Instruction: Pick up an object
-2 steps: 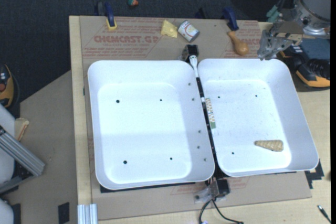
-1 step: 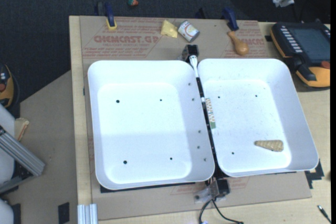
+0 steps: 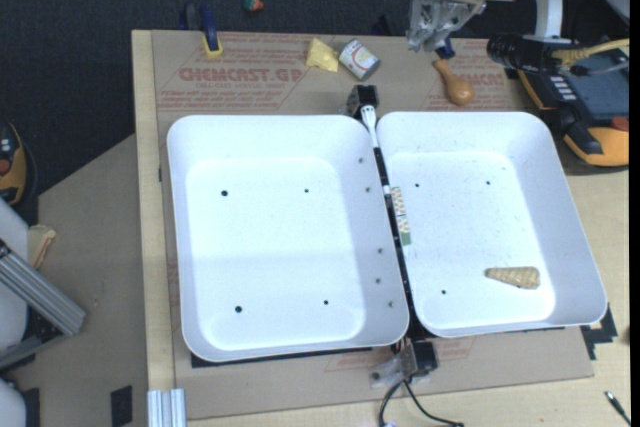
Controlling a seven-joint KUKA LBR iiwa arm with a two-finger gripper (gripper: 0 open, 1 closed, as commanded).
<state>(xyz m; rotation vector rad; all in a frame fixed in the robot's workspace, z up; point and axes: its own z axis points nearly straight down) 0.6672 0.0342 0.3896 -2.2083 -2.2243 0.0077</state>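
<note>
A tan cone-shaped object (image 3: 514, 277) lies on its side in the right bin (image 3: 560, 185), near that bin's front right corner. My gripper (image 3: 430, 33) hangs well above the bench behind the right bin's back left corner, far from the cone. Nothing shows between its fingers. The left bin (image 3: 200, 155) sits beside it, to the left of the cone's bin.
Behind the bins, on the cardboard, lie a yellow wedge (image 3: 322, 56), a small white box (image 3: 359, 59), an orange wooden piece (image 3: 455, 82) and a blue and yellow clamp (image 3: 210, 30). Black and yellow tools (image 3: 565, 80) crowd the back right.
</note>
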